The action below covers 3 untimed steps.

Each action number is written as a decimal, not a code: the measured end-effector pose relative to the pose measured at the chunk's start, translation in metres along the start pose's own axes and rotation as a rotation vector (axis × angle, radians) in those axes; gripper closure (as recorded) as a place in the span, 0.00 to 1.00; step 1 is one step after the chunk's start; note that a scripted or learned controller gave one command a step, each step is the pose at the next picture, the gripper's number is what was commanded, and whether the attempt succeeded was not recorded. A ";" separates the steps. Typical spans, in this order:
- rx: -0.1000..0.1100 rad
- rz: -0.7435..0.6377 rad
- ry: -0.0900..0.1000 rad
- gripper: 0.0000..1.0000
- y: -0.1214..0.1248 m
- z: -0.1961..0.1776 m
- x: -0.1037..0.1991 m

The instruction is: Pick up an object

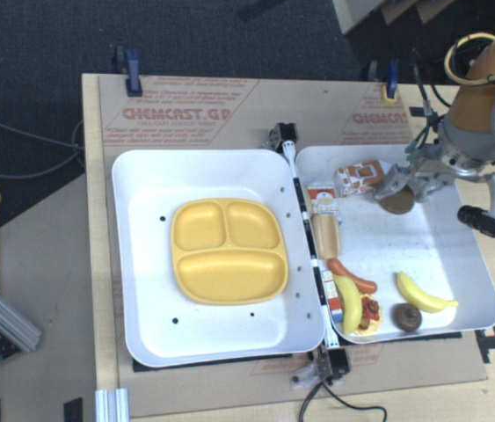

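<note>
My hand (408, 185) is hanging over the upper part of the right bin (458, 262), reaching in from the right. A brown round piece (397, 202) is lying directly beneath its tip, touching or nearly touching it; I cannot tell how far the hand is parted, nor whether it is gripping that piece. Just to the left, a small orange-and-white carton (358, 178) is resting against the bin's upper wall. Further out, along the bin's left wall, a hot dog bun (325, 233), a red sausage (352, 274) and a yellow banana (346, 301) are lying in a row. Near the bin's lower right, a second banana (425, 293) and a dark brown ball (407, 316) are sitting close together. The left bin (141, 236) is carrying a yellow divided tray (229, 251). Both bins are standing on the worktop (203, 104).
</note>
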<state>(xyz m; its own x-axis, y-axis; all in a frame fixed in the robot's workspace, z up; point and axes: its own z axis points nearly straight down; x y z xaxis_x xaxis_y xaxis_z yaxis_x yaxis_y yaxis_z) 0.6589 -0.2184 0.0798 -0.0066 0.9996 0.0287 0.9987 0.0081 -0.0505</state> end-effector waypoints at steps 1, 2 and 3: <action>-0.038 0.015 -0.022 0.00 -0.169 0.004 0.002; -0.055 0.001 -0.028 0.00 -0.117 0.003 0.052; -0.057 0.003 -0.030 0.00 -0.045 -0.001 0.056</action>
<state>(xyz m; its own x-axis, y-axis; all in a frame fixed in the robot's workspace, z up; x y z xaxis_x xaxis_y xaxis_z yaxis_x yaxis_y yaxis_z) 0.6137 -0.1628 0.0851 -0.0045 1.0000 -0.0016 1.0000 0.0045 0.0062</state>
